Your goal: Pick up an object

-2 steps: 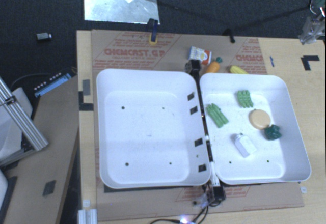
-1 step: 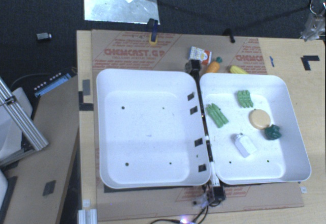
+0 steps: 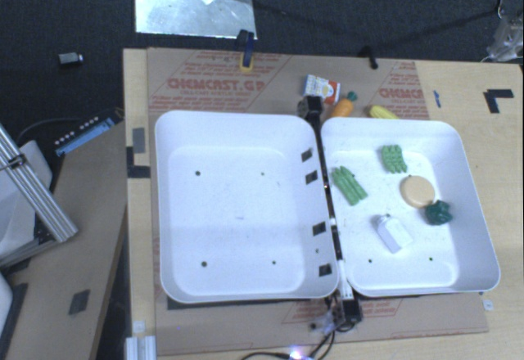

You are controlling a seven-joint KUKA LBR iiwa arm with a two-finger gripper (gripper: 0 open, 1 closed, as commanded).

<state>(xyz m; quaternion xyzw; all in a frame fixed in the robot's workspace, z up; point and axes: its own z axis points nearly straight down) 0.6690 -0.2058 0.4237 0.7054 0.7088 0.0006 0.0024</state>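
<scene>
**Five candidates, all in the right bin**

Five objects sit in the right bin: a light-green ridged piece nearest the divider, a darker green ridged piece toward the back, a tan disc, a dark green lump just beside the disc, and a small white block toward the front.

Best pick, I'd judge: the white block or the light-green piece. Each stands apart from its neighbours, leaving room for fingers on both sides. The disc and lump crowd each other, so a miss is likely there.

Gripper state: can't tell.

Watch the divider beside the light-green piece. The bin's front half and the left bin give open floor for moves.
</scene>
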